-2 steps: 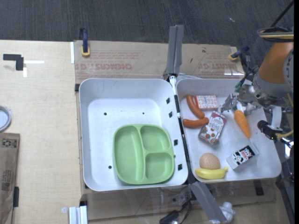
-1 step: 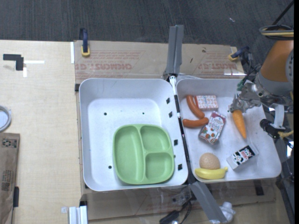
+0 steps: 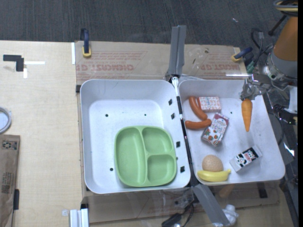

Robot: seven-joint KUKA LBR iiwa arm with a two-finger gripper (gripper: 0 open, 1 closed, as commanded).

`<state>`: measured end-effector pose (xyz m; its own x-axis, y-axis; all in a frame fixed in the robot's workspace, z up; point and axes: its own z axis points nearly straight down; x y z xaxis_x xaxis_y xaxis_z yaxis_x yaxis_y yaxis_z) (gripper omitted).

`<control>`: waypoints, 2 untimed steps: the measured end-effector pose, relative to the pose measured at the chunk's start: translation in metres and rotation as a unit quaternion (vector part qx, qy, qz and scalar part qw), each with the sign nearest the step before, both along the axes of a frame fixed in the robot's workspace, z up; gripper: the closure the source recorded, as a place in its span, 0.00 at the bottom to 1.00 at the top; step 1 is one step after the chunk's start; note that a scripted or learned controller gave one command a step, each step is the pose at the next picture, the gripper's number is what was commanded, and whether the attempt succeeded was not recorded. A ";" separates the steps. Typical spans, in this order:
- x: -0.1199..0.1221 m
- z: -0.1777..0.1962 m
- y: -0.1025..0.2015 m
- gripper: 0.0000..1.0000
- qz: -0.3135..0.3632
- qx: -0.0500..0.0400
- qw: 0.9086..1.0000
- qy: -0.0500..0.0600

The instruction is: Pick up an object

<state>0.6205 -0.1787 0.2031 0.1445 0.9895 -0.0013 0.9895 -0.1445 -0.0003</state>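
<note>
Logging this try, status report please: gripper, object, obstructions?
Gripper over right bin, shut on carrot top. Carrot hanging upright, tip down. Nothing touching it; sausages and cartons well apart.

Brightness: even and fairly bright, from overhead.
Shadows: soft and short beneath the green tray (image 3: 144, 156) and along the white bins' (image 3: 90, 126) walls.
Glare: mild sheen on the bin floors.
Sharpness: slightly soft and grainy throughout; small print is unreadable.
Edges: dark floor (image 3: 118, 8) shows little detail.

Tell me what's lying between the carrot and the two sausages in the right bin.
In the camera view, a small pink carton and a strawberry-print carton lie between the carrot and the sausages; bare white bin floor lies beside the carrot.
</note>
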 end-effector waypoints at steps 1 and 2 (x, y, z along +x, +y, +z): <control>-0.050 0.071 -0.015 1.00 -0.083 0.000 0.997 0.001; -0.024 0.075 -0.011 1.00 -0.056 0.000 0.998 0.001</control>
